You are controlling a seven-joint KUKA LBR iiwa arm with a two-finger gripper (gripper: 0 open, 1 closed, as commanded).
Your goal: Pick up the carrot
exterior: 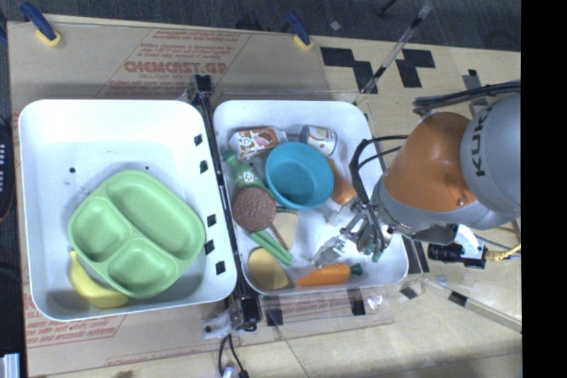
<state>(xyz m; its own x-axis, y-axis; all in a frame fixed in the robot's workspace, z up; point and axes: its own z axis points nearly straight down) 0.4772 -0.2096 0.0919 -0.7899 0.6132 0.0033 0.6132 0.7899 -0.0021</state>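
Carrot: the carrot [324,276] lies in the right bin [292,112], at that bin's near edge, toward its right corner.
Carrot axis: it lies nearly flat along the near wall, long axis running left to right, with the orange tip to the left and a green stub at the right end.
Gripper: the gripper [347,240] hangs low over the right bin, just above and slightly right of the carrot's middle.
Fingers: I cannot tell whether the fingers are wide or narrow; the metal parts blur together. Nothing is seen between them.
Key relation: the carrot lies toward the camera side of the fingers, close by; in my judgement a short move toward the near wall and down is what the pick needs, with the fingers closing across the carrot's short width.
Arm: the grey arm with its orange band [430,174] reaches in from the right, over the bin's right wall.
Nearby things: a blue bowl [299,174] sits beyond the gripper; a brown round disc [254,207] and a pale yellow round piece [266,268] lie to the left of the carrot; a green stick [273,247] slants between them.
Obstacles: the near wall sits right beside the carrot and may crowd one finger.
Left bin: the left bin [53,128] holds a green divided plate [136,232] over a yellow item [89,288], well apart from the carrot.
Desk: both bins rest on a cardboard-covered desk [168,57].
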